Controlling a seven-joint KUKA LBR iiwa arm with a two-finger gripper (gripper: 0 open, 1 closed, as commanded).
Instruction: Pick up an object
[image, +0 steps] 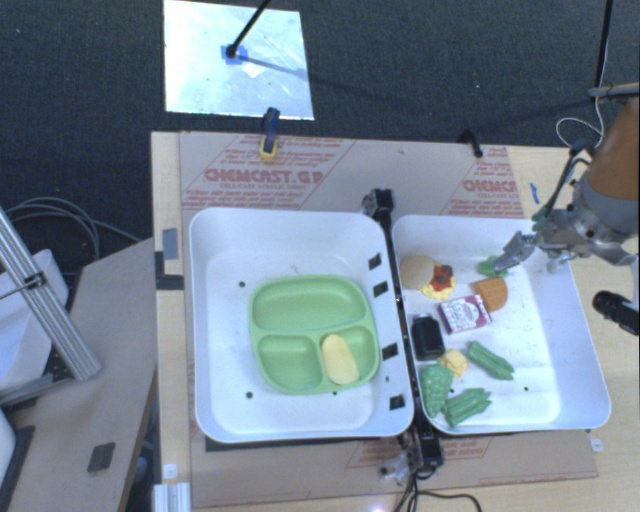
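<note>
gripper (512, 252) at upper right of right bin (575, 330), appearing closed on a small green piece (489, 266), with a shallow tip hold that risks slipping during lift.

Dark carpet floor (80, 100); shiny metal sheet (238, 58) on it; tan side table (105, 350) left.
</note>
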